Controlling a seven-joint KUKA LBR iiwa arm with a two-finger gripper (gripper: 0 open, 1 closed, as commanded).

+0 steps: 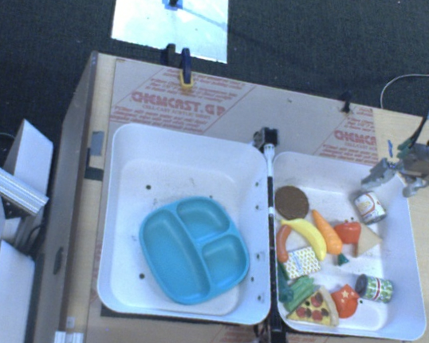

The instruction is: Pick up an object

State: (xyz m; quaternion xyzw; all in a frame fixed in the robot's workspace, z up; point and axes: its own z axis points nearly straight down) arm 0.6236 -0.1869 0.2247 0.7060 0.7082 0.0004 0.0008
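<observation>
Pick not yet made. The pincer (395,177) hangs over the far right corner of the right bin (410,315), its two fingers spread wide with nothing between them. It sits above and just left of a small tin can (369,207) lying on its side, which is the nearest candidate; whether it is the target I cannot say (the task names no particular object).

Right bin contents, all still resting on the bin floor: a brown round patty (291,201) near the divider; a toy banana (305,233) touching a toy carrot (325,232); a red piece (348,231) beside a pale wedge (366,242); a chequered block (303,263); green pieces (298,287); a pizza slice (314,307) next to a red tomato-like toy (345,301); a second small can (374,289) on its side near the right wall.

Left bin (126,193) holds a blue divided plate (194,249).

Remaining, by my reading: descend, close on one item, lift. Clutter in the middle is tight, so the cans at the edges look like easier grasps, though round cans may roll.

Surface: the bins stand on a table (209,101) topped with printed cardboard. Around it is dark carpet, with a pale sheet (174,7) on the floor beyond, cables, and white equipment at left (25,169).
</observation>
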